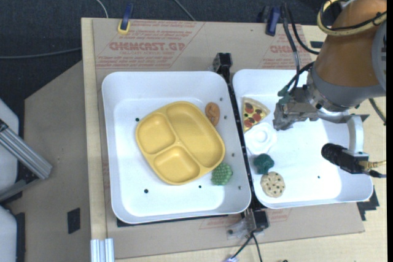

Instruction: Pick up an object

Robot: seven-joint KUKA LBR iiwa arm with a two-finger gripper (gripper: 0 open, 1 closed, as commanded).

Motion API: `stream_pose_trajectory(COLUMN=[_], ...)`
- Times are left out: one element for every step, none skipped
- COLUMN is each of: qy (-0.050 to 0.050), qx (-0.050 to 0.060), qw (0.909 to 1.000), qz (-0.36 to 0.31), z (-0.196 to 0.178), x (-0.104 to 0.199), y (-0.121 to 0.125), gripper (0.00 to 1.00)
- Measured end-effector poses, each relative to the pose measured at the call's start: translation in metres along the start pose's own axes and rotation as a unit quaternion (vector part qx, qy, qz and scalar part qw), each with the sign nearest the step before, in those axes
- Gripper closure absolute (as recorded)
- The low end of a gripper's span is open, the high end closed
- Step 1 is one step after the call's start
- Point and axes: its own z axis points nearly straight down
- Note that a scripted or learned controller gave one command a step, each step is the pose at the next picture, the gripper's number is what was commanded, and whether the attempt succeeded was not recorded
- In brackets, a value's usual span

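Gripper low over the right bin, just right of a toy pizza slice; nothing seen in its grasp.
The pizza slice lies at the right bin's upper left, by the wall between the bins. A white round piece sits just below the slice, down-left of the gripper and near it. Can't tell whether the jaws are open or closed, as the wrist covers them from above. Further down the same left side are a dark teal lump and then a chip cookie, the two close together. The left bin holds a yellow three-part plate, a brown oval piece at the plate's upper right edge and a green broccoli-like toy at its lower right edge.
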Motion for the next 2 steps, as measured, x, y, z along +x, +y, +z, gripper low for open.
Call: stream_pose_trajectory(qy=[-0.001,0.0], qx=[-0.002,0.001], qw=[1.0,1.0], qz=[0.0,0.0], z=[-0.004,0.014], x=[0.05,0.103], y=[0.003,-0.002], gripper=[1.0,1.0])
